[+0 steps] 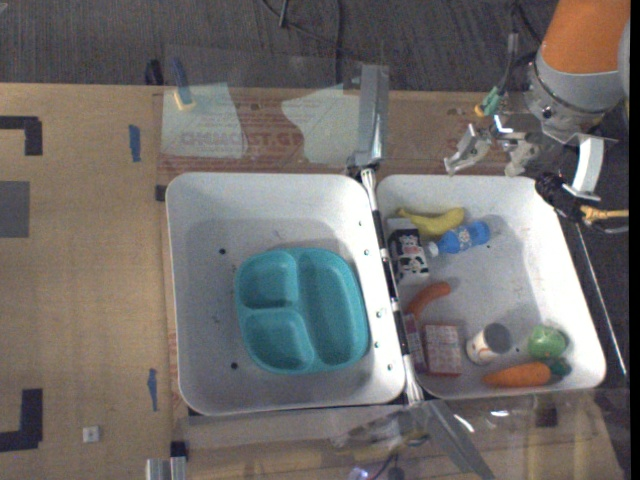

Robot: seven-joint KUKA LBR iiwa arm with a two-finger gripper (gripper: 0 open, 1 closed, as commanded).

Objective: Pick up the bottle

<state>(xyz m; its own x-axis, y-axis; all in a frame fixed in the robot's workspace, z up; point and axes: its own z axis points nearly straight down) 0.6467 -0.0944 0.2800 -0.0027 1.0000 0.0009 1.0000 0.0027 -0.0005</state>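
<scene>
My gripper (492, 150) hangs over the desk (80, 268) just past the far rim of the right bin (585, 298), fingers spread with nothing between them. Nearest below it in that bin, the small blue bottle (463, 238) lies on its side, just beside the banana (432, 220). The left bin (200, 218) holds a teal divided tray (300, 309).

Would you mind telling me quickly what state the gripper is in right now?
Gripper: open, holding nothing, above the far rim of the right bin; the bottle lies in that bin beside the banana.
</scene>
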